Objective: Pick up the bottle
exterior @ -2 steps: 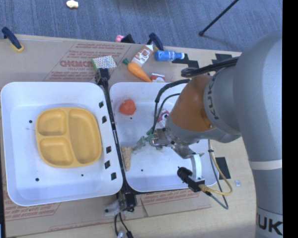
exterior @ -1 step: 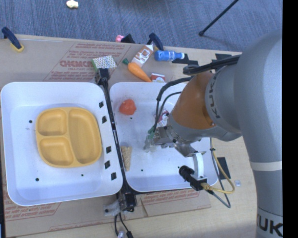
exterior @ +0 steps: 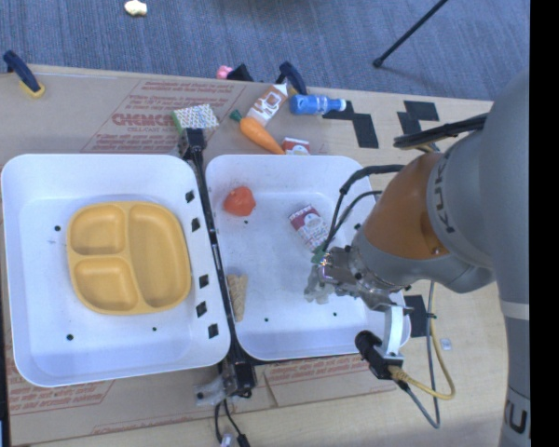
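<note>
Left white bin point(exterior: 19, 250): yellow three-part plastic tray point(exterior: 129, 255). Right white bin point(exterior: 261, 333): red lump point(exterior: 240, 200), red-white packet point(exterior: 306, 223), tool point(exterior: 321, 277) low inside, grip state unclear. Blue plastic bottle point(exterior: 315, 105) lies on counter point(exterior: 93, 110) behind

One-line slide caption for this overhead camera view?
KUKA arm's claw low in right bin; blue bottle lies outside on the bench; yellow tray in left bin.

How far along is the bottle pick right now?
Nothing looks done yet. The blue bottle lies on the cardboard beyond the right bin, outside both bins. The gripper is low inside the right bin near the red-and-white packet, well away from the bottle. Reaching, gripping and lifting all remain.
</note>
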Controlling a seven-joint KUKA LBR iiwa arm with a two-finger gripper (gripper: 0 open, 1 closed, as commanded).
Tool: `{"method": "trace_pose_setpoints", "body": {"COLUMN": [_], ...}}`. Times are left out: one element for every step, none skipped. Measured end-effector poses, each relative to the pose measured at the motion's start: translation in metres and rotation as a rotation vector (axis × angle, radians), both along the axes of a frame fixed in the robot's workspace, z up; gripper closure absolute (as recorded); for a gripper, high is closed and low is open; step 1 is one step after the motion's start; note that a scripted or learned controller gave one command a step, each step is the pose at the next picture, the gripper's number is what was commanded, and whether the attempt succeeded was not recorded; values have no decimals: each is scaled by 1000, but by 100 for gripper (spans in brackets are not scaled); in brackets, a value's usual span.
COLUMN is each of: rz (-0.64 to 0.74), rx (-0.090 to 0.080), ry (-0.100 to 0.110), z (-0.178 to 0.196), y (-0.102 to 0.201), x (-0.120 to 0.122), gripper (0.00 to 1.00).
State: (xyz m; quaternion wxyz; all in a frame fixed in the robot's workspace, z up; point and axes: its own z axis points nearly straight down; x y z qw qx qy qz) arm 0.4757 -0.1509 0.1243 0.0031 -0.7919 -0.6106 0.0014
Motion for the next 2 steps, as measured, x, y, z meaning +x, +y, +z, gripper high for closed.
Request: {"method": "trace_pose_setpoints", "body": {"rz": [103,311], "rx": [-3,1], "ry": [-6,-2], "z": [169,31], "y": [-11,-4], "x": [1,0], "gripper": [100,100]}}
